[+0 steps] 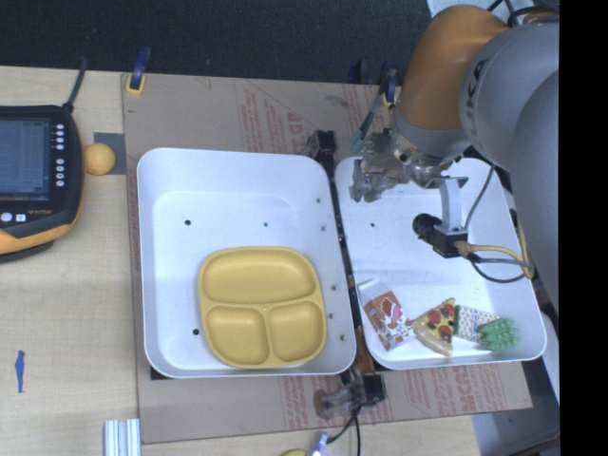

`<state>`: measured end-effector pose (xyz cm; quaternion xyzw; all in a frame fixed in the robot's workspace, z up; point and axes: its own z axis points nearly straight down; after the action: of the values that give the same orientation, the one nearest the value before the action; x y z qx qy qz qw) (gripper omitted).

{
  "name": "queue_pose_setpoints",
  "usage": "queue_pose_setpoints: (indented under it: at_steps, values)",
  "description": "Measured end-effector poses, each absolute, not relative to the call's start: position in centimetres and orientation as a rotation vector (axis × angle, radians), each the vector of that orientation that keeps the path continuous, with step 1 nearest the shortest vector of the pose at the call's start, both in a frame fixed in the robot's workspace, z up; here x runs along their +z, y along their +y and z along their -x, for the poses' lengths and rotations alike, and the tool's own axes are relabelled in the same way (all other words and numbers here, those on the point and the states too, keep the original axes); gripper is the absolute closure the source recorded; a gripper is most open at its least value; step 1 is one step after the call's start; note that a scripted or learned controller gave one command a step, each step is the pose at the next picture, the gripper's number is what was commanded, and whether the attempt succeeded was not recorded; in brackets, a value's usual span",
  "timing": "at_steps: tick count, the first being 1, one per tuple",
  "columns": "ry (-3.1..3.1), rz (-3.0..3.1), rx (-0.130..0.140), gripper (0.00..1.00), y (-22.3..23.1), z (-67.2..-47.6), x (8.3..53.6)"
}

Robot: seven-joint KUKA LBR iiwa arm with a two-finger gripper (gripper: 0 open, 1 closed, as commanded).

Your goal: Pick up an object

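In the right bin several small objects lie along the near edge. There is a small package with a red picture near the left wall of this bin, a pizza slice toy just beside it, and then a green piece with a pale triangle between, close to the right corner. These objects touch or almost touch one another; none of them is lifted.

The gripper hangs over the far left part of the same bin, well apart from the objects. I cannot tell if the fingers are spread or closed, because they are small and dark against the wrist. Nothing is seen between them. A black cable part hangs under the wrist, over the middle of the bin.

The left bin holds a yellow divided tray, which lies flat in its near half.

On the counter, to the left of the bins, there is a control pendant and a small yellow ball just beside it.
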<state>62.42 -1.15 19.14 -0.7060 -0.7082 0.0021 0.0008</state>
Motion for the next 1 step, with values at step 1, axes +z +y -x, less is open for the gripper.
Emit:
queue_pose_setpoints:
  at_steps: [1]
  values:
    - [-2.223, 2.219, 0.002, 1.00, -4.74, -61.95, 20.48]
